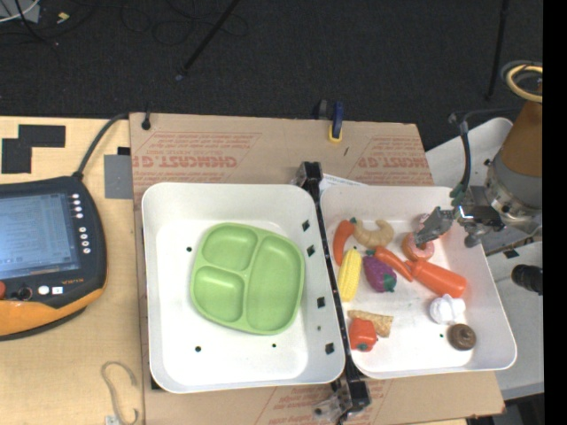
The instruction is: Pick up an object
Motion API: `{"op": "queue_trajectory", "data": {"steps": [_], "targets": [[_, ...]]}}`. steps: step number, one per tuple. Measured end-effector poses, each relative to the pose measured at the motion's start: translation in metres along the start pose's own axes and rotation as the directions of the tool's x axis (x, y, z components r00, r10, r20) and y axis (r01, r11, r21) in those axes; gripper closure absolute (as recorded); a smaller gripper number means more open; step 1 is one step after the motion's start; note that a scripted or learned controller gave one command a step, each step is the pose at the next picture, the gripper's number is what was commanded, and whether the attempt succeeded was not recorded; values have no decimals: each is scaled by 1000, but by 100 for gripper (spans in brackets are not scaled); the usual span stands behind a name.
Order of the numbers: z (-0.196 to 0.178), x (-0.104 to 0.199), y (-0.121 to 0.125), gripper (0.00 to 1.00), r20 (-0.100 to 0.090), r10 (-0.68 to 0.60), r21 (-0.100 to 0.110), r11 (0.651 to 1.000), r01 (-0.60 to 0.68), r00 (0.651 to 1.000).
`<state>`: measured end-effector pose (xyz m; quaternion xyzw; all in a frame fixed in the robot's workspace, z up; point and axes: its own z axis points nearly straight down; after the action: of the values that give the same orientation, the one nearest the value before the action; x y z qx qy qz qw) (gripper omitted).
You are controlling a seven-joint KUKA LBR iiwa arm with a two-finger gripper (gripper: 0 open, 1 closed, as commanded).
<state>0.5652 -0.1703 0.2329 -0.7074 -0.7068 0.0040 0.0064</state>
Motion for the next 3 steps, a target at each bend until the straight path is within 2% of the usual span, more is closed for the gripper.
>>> {"op": "queue_trajectory", "data": {"steps": [1,2,3], "targets": [[-7,0,2,0,2,-1,-12,1000,1,1000],[53,10,1,0,1,-1,-6,1000,1,1000],[98,13,5,0,1,-3,-7,1000,3,1000]]}}
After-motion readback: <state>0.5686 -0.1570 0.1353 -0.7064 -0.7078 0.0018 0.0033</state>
